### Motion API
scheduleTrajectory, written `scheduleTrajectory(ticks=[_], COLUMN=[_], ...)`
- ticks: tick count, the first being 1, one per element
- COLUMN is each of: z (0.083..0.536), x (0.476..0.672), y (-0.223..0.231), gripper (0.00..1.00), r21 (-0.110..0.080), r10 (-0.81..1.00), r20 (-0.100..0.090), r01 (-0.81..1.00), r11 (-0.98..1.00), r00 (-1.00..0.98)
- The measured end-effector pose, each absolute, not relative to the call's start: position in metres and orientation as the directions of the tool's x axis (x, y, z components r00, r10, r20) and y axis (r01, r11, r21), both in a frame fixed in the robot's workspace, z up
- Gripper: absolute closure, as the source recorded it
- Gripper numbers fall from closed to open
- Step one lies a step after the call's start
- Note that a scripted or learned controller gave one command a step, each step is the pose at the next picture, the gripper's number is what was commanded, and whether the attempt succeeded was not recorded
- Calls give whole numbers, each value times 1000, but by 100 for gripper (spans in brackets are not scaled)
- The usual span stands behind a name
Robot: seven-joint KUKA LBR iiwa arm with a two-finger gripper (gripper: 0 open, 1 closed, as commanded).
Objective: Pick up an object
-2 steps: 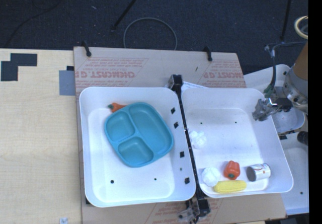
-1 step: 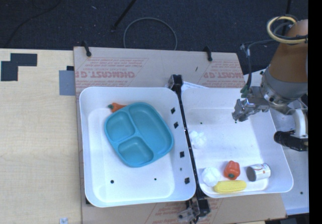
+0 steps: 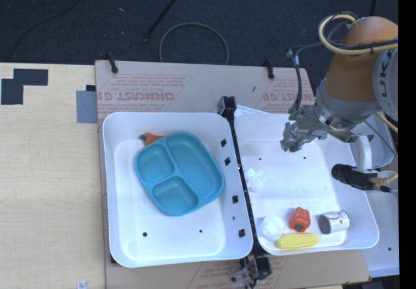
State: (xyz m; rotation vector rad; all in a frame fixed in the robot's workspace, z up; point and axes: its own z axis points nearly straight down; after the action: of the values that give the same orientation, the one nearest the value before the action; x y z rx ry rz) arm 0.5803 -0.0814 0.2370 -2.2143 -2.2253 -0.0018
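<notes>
**A:** What do the two bins hold?

**B:** The left bin [image 3: 123, 242] carries a blue divided tray [image 3: 179, 173] with three compartments, lying flat and turned at a slant. A small orange object [image 3: 150, 138] peeks out from under the tray's far left edge; most of it is hidden. The right bin [image 3: 364, 232] has its things gathered along the near edge: a white lump [image 3: 272, 224], a red pepper [image 3: 299, 218] just right of it, a yellow corn cob [image 3: 298, 240] lying nearer than both, and a small white can [image 3: 335, 221] on its side at the right. Another white crumpled piece [image 3: 255, 179] sits by the divider between the bins, farther in.

**A:** And the gripper?

**B:** The gripper [image 3: 294, 140] hangs over the far part of the right bin, on the grey arm [image 3: 351, 102] with its orange band [image 3: 364, 54], reaching in from the right. Whether the fingers are apart or together cannot be told; they are a dark blur.

**A:** How do the objects lie relative to it?

**B:** All well apart from it. The pepper, corn and can lie nearer to the viewer, at the bin's near edge. The crumpled white piece lies to the left and nearer. Nothing is seen between the fingers. Both bins rest on a cardboard sheet [image 3: 169, 89] on the tabletop [image 3: 45, 184].
</notes>
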Motion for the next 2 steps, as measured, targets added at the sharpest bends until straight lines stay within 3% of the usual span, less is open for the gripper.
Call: scheduleTrajectory(ticks=[2], z=[249], x=[591], y=[28], gripper=[100], r21=[-3], r10=[1000], r20=[2], r01=[1000], r11=[5], r00=[-4])
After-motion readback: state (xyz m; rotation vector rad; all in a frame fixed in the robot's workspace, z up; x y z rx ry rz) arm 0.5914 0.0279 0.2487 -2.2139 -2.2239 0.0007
